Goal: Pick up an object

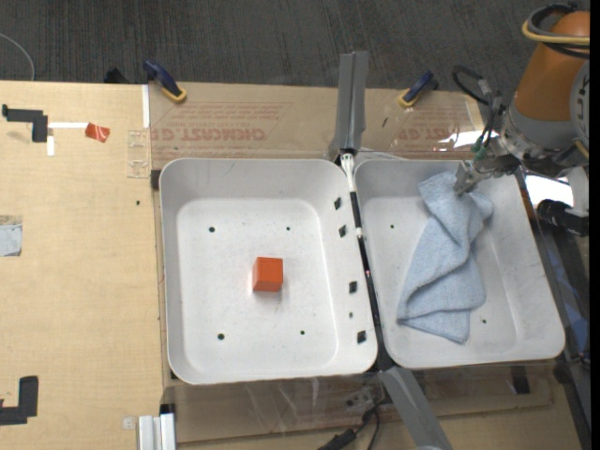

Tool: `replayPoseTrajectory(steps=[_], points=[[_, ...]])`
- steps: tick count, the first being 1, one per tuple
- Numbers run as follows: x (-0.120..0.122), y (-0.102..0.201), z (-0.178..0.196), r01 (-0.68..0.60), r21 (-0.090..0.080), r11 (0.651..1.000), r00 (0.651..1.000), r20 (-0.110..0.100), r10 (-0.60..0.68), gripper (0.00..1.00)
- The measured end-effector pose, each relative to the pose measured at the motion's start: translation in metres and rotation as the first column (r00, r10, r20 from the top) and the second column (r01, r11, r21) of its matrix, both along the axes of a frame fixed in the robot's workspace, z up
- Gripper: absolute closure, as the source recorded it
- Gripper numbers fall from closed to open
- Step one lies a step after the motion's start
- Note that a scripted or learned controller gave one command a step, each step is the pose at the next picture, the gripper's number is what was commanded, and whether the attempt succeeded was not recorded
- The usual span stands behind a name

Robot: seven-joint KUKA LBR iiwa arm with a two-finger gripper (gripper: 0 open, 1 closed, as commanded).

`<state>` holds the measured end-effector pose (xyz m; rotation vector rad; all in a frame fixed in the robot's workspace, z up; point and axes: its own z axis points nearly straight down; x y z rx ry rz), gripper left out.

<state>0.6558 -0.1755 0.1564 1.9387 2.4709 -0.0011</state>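
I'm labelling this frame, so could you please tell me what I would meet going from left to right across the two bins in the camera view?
Left bin → orange block → divider between the bins → right bin with the blue cloth → tool at the cloth's upper corner.

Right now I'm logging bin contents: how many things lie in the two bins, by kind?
Small orange-red cube in the left white bin: 1
Crumpled light-blue cloth in the right white bin: 1
Total: 2
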Motion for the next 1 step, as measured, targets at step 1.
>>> replayPoseTrajectory(steps=[1], points=[[0.0006,-0.0007,0.01,-0.001,-0.001,1.0,1.0,0.003,0.001,1.0]])
